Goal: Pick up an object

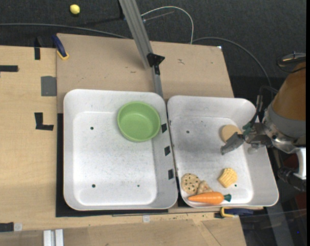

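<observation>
In the right bin several toy foods lie scattered. A tan round piece sits near the bin's right side. A yellow corn-like chunk, two brown cookies and an orange carrot lie along the front. My gripper reaches in over the right rim. It is open, its dark fingers spread just right of and below the tan piece, with nothing between them. A green bowl stands in the left bin.
A grey metal bar slants down from the top to the seam between the bins. A small yellow ball lies on the dark floor far back left. Thin cables curve behind the bench.
</observation>
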Robot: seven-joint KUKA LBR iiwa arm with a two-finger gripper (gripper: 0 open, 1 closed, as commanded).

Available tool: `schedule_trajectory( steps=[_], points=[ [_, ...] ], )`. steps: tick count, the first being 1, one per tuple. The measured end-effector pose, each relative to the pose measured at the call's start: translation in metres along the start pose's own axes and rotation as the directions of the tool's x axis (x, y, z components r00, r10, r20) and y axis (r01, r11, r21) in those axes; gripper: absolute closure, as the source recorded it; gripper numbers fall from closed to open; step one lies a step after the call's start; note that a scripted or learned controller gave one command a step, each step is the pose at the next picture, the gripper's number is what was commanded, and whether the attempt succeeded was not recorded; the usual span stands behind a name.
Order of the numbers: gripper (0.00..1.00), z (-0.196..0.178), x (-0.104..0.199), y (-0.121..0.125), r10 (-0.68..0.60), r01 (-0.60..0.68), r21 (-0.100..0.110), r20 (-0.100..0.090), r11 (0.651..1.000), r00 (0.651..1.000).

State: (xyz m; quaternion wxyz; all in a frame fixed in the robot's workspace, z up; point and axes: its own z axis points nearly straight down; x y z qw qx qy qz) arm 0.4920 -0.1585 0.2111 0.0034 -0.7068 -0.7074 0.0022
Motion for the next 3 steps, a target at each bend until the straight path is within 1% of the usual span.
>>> schedule_trajectory(
  steps=[1, 2, 3],
  points=[
    [0.0, 0.047, 0.008, 0.002, -0.001, 0.001, -0.001, 0.0, 1.0, 1.0],
    [0.0, 0.092, 0.009, -0.003, 0.0, 0.0, -0.001, 0.0, 1.0, 1.0],
    [1.0, 0.079, 0.009, -0.003, -0.001, 0.001, -0.003, 0.0, 1.0, 1.0]
  ],
)
